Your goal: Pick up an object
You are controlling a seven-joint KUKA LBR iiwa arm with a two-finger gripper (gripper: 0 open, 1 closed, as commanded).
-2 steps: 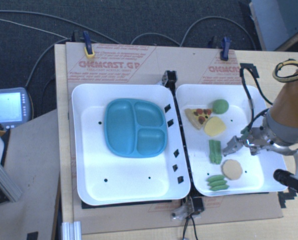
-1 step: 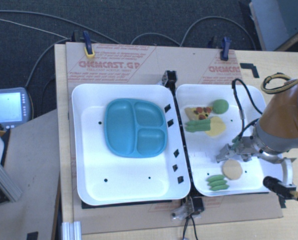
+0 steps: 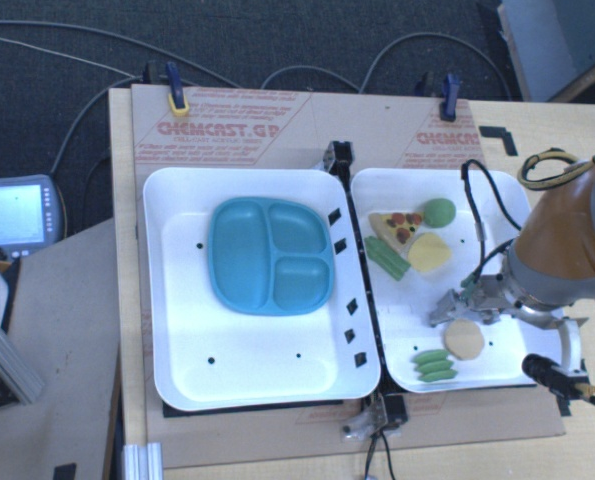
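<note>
The right bin (image 3: 497,193) holds several toy foods. At its back lie a pizza slice (image 3: 397,226), a green ball (image 3: 439,211), a yellow piece (image 3: 429,253) and a long green vegetable (image 3: 386,258). Near the front sit a round beige piece (image 3: 464,341) and a green pea pod (image 3: 434,365). My gripper (image 3: 461,306) hangs low over the bin, just behind and above the round beige piece, close to it. The orange-banded wrist (image 3: 562,243) reaches in from the right. I see nothing held.
The left bin (image 3: 177,268) bears a blue divided plate (image 3: 272,256). A black divider with clips (image 3: 349,268) runs between the bins. A black cable (image 3: 477,198) loops over the right bin's back. Clamps (image 3: 177,93) hold the board's far edge.
</note>
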